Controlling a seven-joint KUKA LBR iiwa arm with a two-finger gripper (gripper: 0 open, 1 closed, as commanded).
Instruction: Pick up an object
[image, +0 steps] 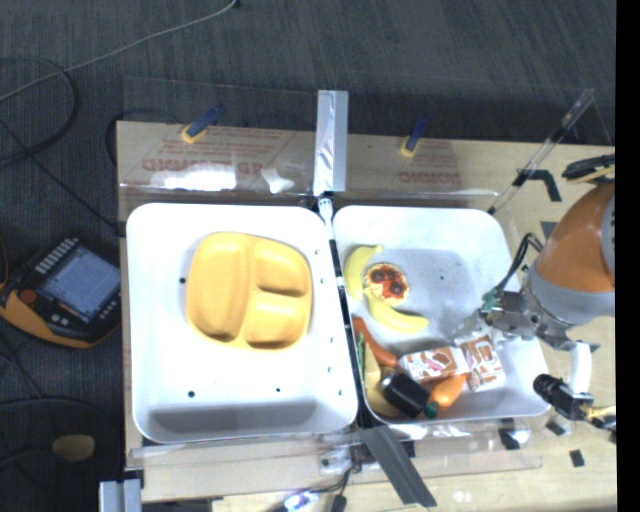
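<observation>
Arm (578, 262) over right bin (470, 225) – bananas (385, 305), cartons (455, 365); left bin (160, 400) – yellow tray (248, 290); tool grip indiscernible.

Handheld pendant (68, 292) on dark carpet (left of bench), blue-yellow clamps (203, 123).

At the right edge of the frame we see the arm (585, 262): a rounded orange band, grey metal below, thin black cables alongside.
</observation>
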